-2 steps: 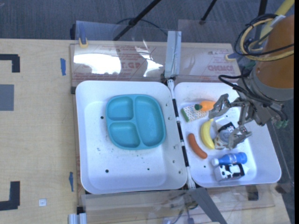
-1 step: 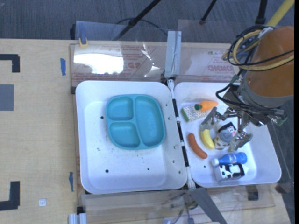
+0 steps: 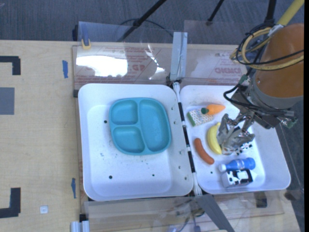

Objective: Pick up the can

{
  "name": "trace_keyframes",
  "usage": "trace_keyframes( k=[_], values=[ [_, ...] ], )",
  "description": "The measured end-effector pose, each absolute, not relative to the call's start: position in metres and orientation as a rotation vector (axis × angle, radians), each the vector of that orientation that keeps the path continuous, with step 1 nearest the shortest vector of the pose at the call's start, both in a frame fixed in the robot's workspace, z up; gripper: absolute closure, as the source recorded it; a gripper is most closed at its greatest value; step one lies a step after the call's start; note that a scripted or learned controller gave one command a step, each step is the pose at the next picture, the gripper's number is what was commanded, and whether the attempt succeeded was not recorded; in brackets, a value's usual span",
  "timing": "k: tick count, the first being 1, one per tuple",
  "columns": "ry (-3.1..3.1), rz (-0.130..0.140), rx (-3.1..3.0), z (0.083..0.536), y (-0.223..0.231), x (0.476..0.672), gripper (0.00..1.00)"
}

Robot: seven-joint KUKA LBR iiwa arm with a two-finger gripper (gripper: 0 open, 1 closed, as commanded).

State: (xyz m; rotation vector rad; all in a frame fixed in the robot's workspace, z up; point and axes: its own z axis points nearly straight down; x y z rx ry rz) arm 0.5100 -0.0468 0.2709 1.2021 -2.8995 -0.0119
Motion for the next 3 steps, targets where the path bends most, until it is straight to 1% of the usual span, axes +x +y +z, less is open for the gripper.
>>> trace_keyframes(
  k=[2, 3],
  values=[
    [-2.908, -0.019, 1.194, 0.285, -0.045, 0.514, 1.0],
    [-2.963, -0.003, 1.052, 0.337, -0.147, 0.527, 1.0]
  ],
)
